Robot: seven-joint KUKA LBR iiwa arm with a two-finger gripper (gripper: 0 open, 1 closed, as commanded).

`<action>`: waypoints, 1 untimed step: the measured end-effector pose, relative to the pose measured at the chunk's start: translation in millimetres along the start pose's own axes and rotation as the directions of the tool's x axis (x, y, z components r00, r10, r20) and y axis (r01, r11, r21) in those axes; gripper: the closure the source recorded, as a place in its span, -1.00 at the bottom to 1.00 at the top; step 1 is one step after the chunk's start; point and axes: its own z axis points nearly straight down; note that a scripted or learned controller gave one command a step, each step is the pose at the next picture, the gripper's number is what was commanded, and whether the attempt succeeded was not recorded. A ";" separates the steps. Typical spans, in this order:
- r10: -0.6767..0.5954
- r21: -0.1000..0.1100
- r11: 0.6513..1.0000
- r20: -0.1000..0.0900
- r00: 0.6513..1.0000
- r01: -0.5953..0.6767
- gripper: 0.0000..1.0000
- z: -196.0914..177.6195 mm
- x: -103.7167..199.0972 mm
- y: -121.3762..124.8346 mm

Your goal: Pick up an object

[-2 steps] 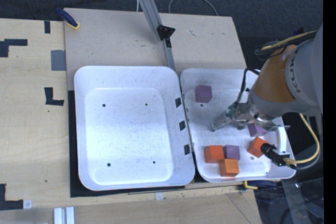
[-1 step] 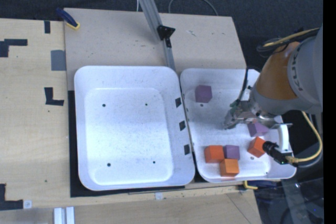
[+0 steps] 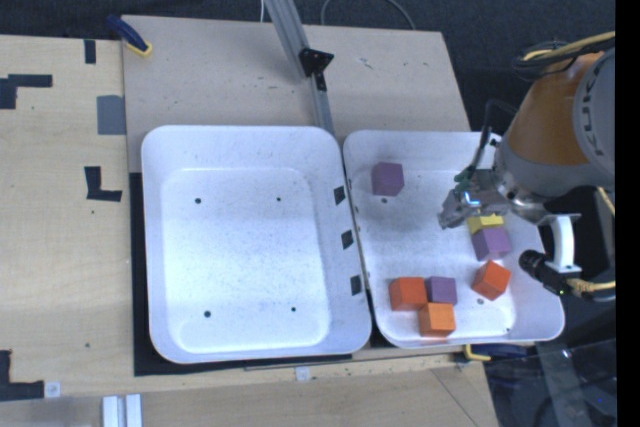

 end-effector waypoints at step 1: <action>0.000 0.001 1.000 0.000 1.000 0.000 1.00 -44.4 0.1 1.4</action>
